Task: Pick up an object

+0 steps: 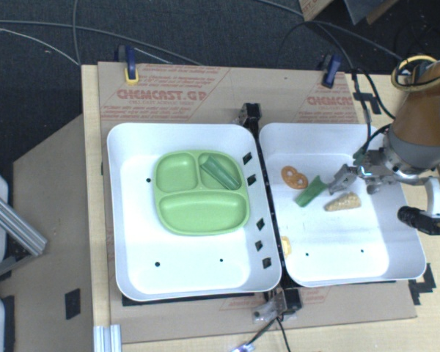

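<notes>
Two shallow white bins sit side by side on a wooden bench, seen from above at a slant. Taking the black divider (255,189) between them as the landmark: just left of it, the left bin (132,255) holds a green sectioned plate (202,193), with a darker green piece (221,171) in the plate's upper right compartment, nearest the divider. Bare white floor rings the plate, widest toward the near edge. Right of the divider, the right bin (337,259) holds a small pretzel (293,177) closest to it, then a green stick-shaped object (309,192), then a tan wedge (342,202) farther right. The near half of this bin is open floor. The arm's gripper (356,176) hangs over the bin's far right part, just above the tan wedge; whether its claw is released or clenched cannot be told, and nothing shows between its fingers.
</notes>
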Motion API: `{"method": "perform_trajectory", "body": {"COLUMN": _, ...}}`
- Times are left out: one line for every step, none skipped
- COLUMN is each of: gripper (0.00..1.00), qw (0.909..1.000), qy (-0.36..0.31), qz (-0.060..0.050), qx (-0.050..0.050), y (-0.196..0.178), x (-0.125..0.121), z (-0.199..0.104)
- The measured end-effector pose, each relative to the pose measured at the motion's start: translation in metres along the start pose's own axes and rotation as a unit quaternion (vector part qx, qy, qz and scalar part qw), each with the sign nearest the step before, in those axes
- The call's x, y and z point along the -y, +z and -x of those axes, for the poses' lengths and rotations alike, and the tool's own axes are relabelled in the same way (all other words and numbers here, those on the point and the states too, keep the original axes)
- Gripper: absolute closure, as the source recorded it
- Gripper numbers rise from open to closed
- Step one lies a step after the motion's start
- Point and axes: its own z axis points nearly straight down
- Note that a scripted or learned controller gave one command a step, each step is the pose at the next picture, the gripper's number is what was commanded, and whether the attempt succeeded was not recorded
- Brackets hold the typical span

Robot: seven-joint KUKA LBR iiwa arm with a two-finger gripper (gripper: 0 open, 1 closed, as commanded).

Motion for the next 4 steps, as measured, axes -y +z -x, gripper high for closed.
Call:
{"method": "perform_trajectory", "body": {"gripper": 0.0, "qw": 1.0, "qy": 0.0, "qz": -0.001, "qx": 0.0, "y": 0.044, "x": 0.001, "z": -0.001}}
{"method": "perform_trajectory", "body": {"gripper": 1.0, "qw": 1.0, "qy": 0.0, "qz": 0.002, "qx": 0.0, "y": 0.03, "x": -0.001, "z": 0.0}}
{"method": "perform_trajectory", "body": {"gripper": 1.0, "qw": 1.0, "qy": 0.0, "qz": 0.004, "qx": 0.002, "y": -0.015, "x": -0.006, "z": -0.005}}
{"method": "perform_trajectory", "body": {"gripper": 1.0, "qw": 1.0, "qy": 0.0, "qz": 0.005, "qx": 0.002, "y": -0.074, "x": 0.001, "z": 0.0}}
